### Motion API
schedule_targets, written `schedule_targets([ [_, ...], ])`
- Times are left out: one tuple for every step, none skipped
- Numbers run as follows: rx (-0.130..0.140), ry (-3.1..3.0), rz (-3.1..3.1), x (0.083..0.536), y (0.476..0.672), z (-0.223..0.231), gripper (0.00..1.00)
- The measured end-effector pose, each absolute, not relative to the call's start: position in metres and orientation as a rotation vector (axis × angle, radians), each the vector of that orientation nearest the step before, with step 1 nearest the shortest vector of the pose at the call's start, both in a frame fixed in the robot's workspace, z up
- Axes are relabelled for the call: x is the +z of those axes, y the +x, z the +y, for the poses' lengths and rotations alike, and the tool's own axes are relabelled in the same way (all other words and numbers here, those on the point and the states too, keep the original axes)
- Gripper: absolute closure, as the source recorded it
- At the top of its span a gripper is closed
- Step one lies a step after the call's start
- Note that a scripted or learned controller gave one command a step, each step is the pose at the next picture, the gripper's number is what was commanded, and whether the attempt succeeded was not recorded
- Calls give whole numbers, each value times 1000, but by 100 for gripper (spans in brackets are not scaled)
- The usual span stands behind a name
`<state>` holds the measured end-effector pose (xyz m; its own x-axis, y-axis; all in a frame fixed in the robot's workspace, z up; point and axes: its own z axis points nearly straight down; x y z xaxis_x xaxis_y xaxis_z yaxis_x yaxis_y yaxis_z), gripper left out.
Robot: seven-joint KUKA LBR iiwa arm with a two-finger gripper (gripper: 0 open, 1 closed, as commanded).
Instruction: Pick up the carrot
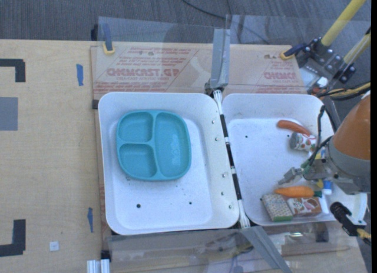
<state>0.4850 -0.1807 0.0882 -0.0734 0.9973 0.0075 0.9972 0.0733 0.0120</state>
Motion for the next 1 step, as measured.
schedule_targets([
  [5,2098,2327,88,482,-151,0],
])
